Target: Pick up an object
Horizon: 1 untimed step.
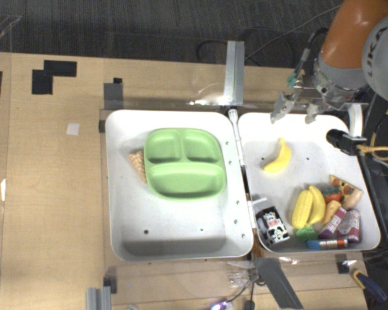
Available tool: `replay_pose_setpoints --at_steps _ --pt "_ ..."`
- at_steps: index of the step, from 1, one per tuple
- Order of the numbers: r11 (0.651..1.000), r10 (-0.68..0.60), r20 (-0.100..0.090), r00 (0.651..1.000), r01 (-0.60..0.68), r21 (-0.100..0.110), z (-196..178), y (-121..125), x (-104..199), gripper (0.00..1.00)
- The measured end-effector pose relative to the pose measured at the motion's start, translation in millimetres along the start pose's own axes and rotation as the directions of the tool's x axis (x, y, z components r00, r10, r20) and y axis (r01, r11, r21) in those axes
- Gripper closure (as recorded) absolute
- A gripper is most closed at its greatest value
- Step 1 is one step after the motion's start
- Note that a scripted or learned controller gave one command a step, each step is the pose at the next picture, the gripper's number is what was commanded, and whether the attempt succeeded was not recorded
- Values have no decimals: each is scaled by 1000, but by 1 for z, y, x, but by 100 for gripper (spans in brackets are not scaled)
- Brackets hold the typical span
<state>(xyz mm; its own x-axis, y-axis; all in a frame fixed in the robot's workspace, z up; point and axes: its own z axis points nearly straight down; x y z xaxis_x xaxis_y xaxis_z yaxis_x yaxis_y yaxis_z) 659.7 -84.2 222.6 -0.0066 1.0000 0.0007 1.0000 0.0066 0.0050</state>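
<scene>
My gripper (293, 113) hangs over the far edge of the right bin (310, 134), open, its two fingers spread apart with nothing between them. A small yellow banana (278, 158) lies in the bin just below and a little left of the gripper. Farther toward the front sit a yellow corn cob (302, 207), a second yellow fruit (317, 202), a black-and-white carton (271, 225) and a heap of small colourful toys (341, 215) in the front right corner.
The left bin (174, 231) holds a green divided plate (183, 162) with a brown waffle-like piece (138, 165) tucked at its left side. A metal post (235, 70) stands behind the ridge between the bins. Cables hang by the right bin's far right corner (368, 150).
</scene>
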Motion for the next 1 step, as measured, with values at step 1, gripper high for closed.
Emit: replay_pose_setpoints --at_steps 1 --pt "998 -61 0 998 61 -2 126 -38 -10 0"
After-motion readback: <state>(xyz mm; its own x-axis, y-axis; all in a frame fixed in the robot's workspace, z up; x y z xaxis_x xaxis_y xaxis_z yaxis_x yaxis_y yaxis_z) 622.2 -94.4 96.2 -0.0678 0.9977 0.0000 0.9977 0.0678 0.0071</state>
